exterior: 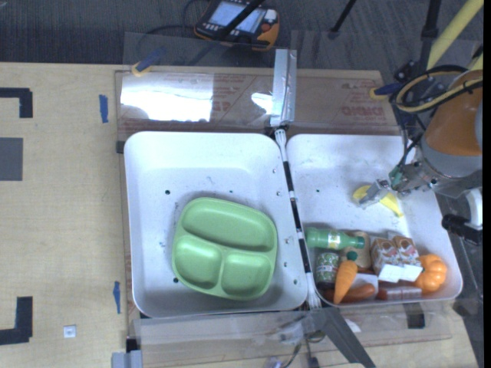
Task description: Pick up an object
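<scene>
The gripper (377,193) sits low over the right bin (330,159), reaching in from the right with its silvery fingers pointing left. Right at its tip lies a yellow object (364,195), banana-coloured; one bit shows to the left of the fingers and another, a yellow piece (393,205), pokes out just below and to the right. The two bits line up along a slant running from upper left to lower right, so the long axis seems to lie that way, crossing under the fingers. Whether the fingers are apart, together or pinching the yellow thing, I cannot tell from here; the metal hides the contact.

Along the bin's near edge, apart from the gripper, is a huddle of toy food: a green bottle (334,240) lying on its side with its cap to the left, a carrot (346,279) pointing down and left, and a small pumpkin (432,273).

In the left bin (153,167) rests a green divided tray (224,247).
</scene>
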`<state>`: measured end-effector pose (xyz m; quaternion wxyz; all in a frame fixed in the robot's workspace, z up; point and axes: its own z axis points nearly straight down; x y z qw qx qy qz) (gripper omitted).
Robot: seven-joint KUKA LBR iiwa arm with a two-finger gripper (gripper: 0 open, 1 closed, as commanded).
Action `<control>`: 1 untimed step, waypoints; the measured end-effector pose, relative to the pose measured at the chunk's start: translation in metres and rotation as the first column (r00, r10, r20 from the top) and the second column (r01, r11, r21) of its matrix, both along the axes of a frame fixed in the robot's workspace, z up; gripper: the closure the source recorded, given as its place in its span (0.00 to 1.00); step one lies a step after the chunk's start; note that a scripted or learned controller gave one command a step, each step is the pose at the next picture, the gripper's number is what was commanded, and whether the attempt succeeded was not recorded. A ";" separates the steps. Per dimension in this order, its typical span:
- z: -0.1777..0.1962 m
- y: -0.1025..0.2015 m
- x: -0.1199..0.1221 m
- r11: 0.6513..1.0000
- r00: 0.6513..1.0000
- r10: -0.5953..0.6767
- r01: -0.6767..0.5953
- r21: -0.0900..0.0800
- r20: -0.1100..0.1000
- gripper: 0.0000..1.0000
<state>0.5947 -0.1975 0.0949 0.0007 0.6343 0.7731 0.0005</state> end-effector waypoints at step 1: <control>0.010 0.000 0.001 1.000 1.000 -0.002 0.002 -0.001 0.003 1.00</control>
